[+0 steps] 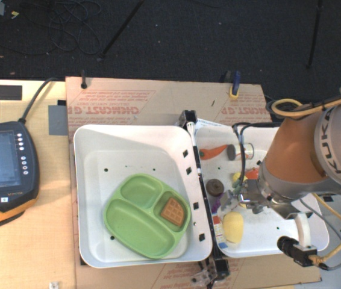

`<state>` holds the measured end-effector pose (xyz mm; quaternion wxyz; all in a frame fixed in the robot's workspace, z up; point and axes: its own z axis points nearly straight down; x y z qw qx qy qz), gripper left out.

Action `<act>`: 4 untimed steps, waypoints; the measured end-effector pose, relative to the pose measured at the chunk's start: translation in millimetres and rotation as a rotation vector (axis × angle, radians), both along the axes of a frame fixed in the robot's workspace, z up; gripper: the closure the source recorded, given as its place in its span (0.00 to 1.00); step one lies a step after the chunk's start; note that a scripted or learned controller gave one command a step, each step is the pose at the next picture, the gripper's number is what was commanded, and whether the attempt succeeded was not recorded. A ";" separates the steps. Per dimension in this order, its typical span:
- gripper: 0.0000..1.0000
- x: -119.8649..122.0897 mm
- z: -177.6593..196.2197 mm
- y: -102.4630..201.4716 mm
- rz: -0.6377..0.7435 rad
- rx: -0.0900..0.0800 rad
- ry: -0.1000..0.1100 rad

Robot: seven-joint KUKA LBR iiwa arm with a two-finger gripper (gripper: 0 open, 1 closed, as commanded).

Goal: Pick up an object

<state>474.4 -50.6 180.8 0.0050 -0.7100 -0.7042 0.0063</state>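
Observation:
My gripper [238, 198] is low inside the right bin [261, 241], under the grey and orange arm that covers much of that bin. Just below it lies a pale yellow rounded object [234, 227]. A dark round object [215, 187] sits to its left, with a small purple piece [214, 207] near the bin's left wall. An orange carrot-like piece [214, 152] lies at the far end. Small yellow [238, 177] and red-orange [252, 173] bits show right beside the wrist. I see nothing clearly held.
The left bin [98, 155] holds a green divided plate [135, 218] with a brown waffle-like piece [172, 211] in one compartment. A tablet-like pendant [5, 164] lies on the bench at far left. Cables and a black fitting [294, 250] hang by the arm's right.

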 end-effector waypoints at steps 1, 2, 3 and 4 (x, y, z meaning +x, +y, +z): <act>0.00 31.6 -87.6 -88.3 0.002 0.003 -0.010; 0.00 100.9 -92.1 -89.4 0.011 0.003 -0.016; 1.00 99.9 -81.5 -88.4 0.009 0.007 -0.016; 1.00 104.6 -22.9 -39.0 0.013 0.004 -0.017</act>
